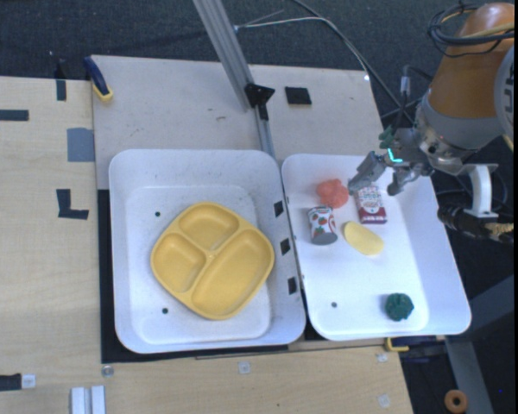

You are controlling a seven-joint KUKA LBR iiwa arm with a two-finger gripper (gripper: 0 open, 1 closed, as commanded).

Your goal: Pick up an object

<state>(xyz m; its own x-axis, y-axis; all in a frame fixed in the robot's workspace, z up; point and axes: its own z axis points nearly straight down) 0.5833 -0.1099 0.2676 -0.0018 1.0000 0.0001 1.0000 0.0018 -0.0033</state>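
The tool hung open and empty over the right bin, just above the carton; the approach seemed unfinished; next, descend and close on it.

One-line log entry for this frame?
gripper: open, above right bin, nothing held | nearest: small carton | also: pink item, can, lemon, green item

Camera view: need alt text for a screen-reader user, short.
A grey and orange robot arm's open gripper hovers over the right white bin, just above a small red-and-white carton. That bin also contains a pinkish-red lump, a small can, a yellow lemon-shaped item and a dark green object. The left bin contains a yellow divided plate.
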